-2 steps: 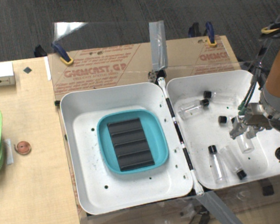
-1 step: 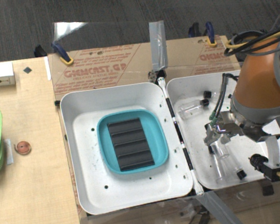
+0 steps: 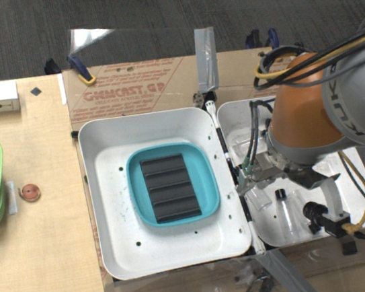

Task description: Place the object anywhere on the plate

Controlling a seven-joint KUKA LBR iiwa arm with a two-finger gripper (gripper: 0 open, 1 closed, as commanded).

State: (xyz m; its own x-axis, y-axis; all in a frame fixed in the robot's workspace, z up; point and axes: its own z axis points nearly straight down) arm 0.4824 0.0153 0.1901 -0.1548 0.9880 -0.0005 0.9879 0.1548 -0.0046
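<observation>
gripper-wise, what i get from up here is the wrist hardware (image 3: 288, 173) low over the right bin (image 3: 362, 210), and i cannot tell how it is set: the orange band (image 3: 300, 117) and the grey arm (image 3: 359, 102) sit right above it and cover it. the arm comes in from the right edge, bends down over the upper middle of that bin, and its black and yellow cables (image 3: 292, 61) loop off the top of the wrist.

for room, the left bin (image 3: 107, 187) has a broad white margin all round the teal plate (image 3: 203, 173), which sits near its centre. a dark ribbed block (image 3: 170, 188) lies on the plate and fills most of it. the two bins touch along their shared wall, and the wrist hangs just beside that wall on the right-hand side.

in the right bin i see clear, glassy items near the wrist, one a small clear tube with a dark cap (image 3: 281, 202) lying on the floor just below it. i cannot say whether anything is held.
</observation>
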